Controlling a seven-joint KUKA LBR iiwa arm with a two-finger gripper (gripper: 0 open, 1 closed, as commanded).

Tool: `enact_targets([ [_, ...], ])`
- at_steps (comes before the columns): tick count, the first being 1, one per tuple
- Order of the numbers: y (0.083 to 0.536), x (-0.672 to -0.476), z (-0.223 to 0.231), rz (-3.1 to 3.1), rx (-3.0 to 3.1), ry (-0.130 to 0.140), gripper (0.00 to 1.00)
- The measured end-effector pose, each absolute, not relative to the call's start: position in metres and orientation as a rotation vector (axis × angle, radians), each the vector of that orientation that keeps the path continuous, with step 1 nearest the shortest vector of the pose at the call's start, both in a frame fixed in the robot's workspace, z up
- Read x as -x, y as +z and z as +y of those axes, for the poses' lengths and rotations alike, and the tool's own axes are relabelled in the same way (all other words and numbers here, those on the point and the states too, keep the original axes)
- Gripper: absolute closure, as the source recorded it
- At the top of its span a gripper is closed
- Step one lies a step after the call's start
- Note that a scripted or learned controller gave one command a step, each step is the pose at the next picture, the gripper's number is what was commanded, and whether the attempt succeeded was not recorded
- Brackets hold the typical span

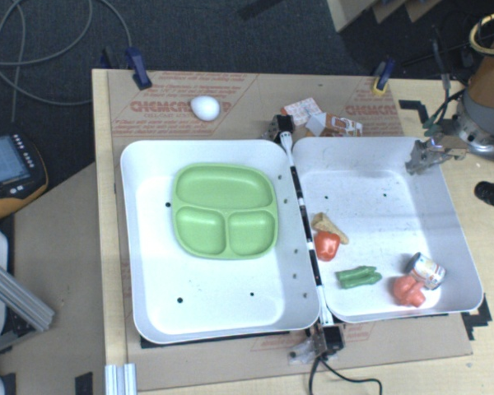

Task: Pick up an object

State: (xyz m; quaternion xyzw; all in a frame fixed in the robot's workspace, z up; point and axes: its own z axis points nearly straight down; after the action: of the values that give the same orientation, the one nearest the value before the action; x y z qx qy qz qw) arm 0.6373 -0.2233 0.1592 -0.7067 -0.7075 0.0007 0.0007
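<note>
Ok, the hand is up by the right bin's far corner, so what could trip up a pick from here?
1. The hand sits at the far right corner of the right bin, while the objects lie along its near side, so a descent here would likely close on nothing.
2. The small can touches a red item by the near rim; a grasp may nudge both.
3. The red pepper hugs the divider wall.

You look down at a slant from one fixed camera above the bench (230,89), far enough back to take in both white bins (140,220).
</note>
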Motion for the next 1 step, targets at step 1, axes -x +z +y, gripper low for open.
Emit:
enact_targets([
  [1,0.1531,-0.5902,-0.2240,-2.221,2.221,0.001,1.00],
])
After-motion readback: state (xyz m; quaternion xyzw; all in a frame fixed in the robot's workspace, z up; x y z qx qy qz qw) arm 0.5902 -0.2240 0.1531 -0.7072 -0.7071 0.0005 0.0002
